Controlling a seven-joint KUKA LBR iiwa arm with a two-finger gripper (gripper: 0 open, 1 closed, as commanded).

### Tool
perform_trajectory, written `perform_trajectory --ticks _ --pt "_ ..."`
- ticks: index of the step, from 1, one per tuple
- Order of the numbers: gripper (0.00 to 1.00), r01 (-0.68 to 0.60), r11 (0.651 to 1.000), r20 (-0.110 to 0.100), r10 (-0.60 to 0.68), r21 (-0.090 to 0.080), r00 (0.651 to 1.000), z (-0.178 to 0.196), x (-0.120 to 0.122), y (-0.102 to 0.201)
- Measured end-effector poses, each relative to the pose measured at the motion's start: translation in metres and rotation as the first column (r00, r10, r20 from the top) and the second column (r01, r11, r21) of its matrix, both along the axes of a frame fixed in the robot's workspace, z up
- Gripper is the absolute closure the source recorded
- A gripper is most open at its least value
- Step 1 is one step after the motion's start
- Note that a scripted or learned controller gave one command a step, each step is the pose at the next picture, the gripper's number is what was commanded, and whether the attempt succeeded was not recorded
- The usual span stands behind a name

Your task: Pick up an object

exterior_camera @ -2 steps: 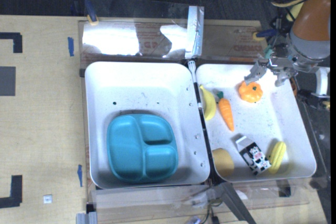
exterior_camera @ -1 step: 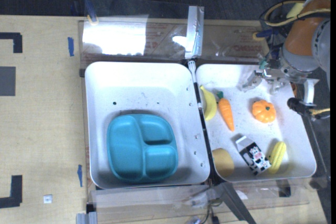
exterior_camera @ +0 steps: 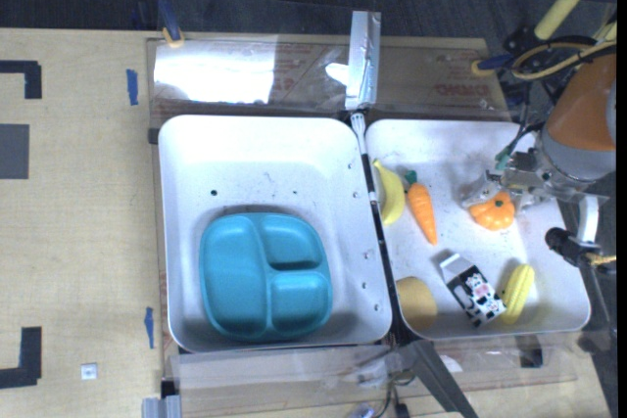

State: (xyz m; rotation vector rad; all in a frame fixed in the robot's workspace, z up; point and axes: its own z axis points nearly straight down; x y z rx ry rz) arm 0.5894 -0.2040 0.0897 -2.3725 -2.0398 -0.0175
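Orange pumpkin toy (exterior_camera: 493, 211) just below tool (exterior_camera: 511, 176)

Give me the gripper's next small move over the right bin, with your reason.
Probably a short, straight descent onto the small orange pumpkin-like toy. The gripper sits right at the toy's upper edge in the right bin, apparently over it. The carrot lies apart to the left and the corn cob lower down, so neither crowds the approach. A small centering nudge may be needed first.
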Motion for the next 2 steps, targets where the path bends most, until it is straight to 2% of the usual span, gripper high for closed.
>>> perform_trajectory --ticks 1,2 --pt "1.0 -0.001 1.0 0.0 0.001 0.0 1.0 0.008 0.0 0.002" --pt "1.0 -0.086 0.996 0.006 0.086 -0.016 0.996 0.114 -0.004 0.077"
